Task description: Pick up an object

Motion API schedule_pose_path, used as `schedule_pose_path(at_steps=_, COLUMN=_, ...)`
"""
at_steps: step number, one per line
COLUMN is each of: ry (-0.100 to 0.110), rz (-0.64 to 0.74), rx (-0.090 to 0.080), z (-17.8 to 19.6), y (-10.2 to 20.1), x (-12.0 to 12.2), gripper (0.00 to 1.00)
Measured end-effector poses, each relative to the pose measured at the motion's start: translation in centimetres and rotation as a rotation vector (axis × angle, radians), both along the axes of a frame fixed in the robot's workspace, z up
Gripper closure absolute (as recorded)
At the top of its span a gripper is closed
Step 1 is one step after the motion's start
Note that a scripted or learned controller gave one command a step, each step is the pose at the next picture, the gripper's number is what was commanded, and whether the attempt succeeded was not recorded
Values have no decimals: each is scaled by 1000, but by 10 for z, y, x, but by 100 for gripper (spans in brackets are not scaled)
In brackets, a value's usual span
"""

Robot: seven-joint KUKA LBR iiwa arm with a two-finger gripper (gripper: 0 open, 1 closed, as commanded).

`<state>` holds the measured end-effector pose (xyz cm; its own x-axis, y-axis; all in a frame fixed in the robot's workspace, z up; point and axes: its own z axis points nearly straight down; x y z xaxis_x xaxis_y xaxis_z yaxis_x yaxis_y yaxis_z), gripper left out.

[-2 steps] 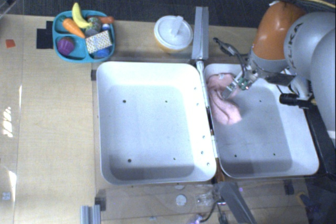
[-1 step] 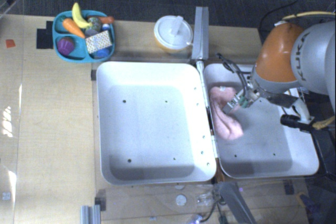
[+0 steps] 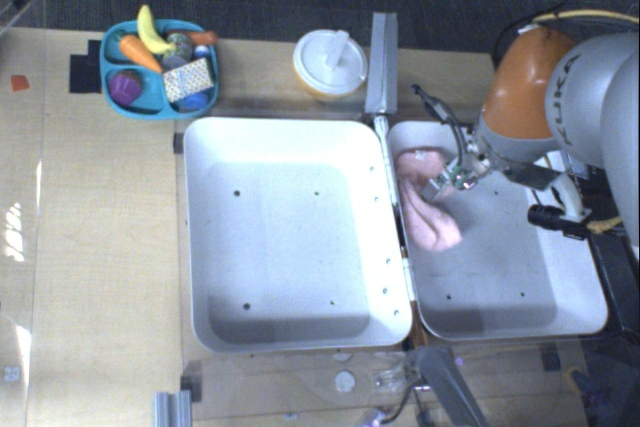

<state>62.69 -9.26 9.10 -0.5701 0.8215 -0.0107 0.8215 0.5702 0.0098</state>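
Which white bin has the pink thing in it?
The right bin, under the arm, holds the pink cloth. The left bin doesn't.

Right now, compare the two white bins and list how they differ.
The left bin looks wider and squarer than the right bin. The left bin's floor shows just small dark dots, while the right bin holds a pink cloth against its left wall. The gripper reaches down over the right bin at the cloth's upper end, not over the left bin. Both are shallow, white, round-cornered, and sit side by side.
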Motion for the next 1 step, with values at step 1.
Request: schedule_pose_path(at_steps=1, ry=1, rz=-32, rx=1, z=-1, y=-1, x=24, gripper=0)
